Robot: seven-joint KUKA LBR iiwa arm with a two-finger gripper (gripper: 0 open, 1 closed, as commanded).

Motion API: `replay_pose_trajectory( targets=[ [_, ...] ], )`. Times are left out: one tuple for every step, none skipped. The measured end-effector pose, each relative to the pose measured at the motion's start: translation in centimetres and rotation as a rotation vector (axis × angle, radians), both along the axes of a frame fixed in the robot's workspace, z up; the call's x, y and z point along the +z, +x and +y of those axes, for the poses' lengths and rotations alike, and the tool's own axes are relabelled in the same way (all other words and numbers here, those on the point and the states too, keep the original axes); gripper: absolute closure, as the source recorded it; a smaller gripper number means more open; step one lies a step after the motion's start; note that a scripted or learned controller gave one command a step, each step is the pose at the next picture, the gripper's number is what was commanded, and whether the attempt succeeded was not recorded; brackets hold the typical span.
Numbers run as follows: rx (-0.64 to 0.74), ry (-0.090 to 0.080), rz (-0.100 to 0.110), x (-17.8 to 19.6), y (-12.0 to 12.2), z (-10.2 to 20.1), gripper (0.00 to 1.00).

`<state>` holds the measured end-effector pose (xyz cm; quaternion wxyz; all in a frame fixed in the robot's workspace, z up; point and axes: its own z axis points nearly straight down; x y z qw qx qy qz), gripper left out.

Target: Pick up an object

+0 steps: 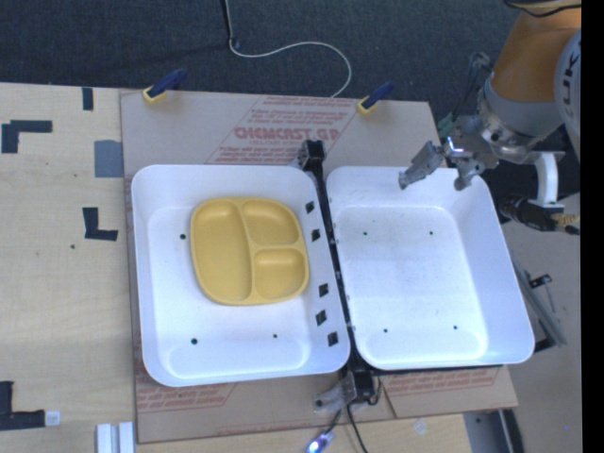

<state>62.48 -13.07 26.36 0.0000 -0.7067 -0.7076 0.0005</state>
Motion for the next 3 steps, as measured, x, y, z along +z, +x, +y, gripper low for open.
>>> replay_pose_trajectory(
  targets=[
    [0.002, 0.002, 0.0, 5.9, -6.5, 3.2, 0.0],
    [0.011, 0.003, -0.014, 23.8, -12.9, 13.1, 0.0],
    [0.008, 0.0, 0.016, 9.4, -14.4, 21.1, 0.0]
  ],
)
